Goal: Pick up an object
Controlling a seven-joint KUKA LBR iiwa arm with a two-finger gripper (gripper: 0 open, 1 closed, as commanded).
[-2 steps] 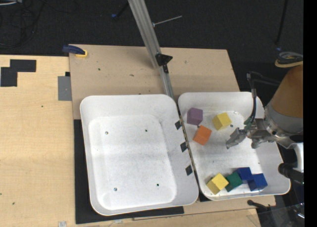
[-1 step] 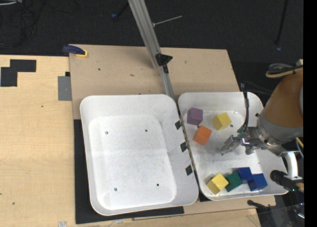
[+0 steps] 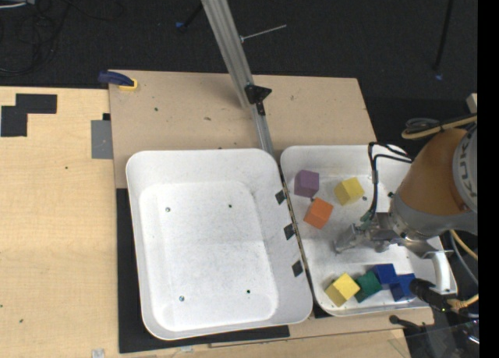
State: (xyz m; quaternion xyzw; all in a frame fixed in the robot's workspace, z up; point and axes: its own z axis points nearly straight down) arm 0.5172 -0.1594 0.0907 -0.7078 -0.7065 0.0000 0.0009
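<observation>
In the right bin [image 3: 312,286], the gripper [image 3: 348,242] sits just below-right of the orange block [image 3: 318,213]; its grip state seems unreadable.

Grey arm [image 3: 437,185] with orange band reaching from right, wrist bent low, jaws' state unclear

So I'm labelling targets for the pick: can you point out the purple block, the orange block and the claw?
purple block [image 3: 306,182], camera view, middle of its top face.
orange block [image 3: 318,213], camera view, middle of its top face.
claw [image 3: 341,246], camera view, at the tip of its grey fingers.
</observation>
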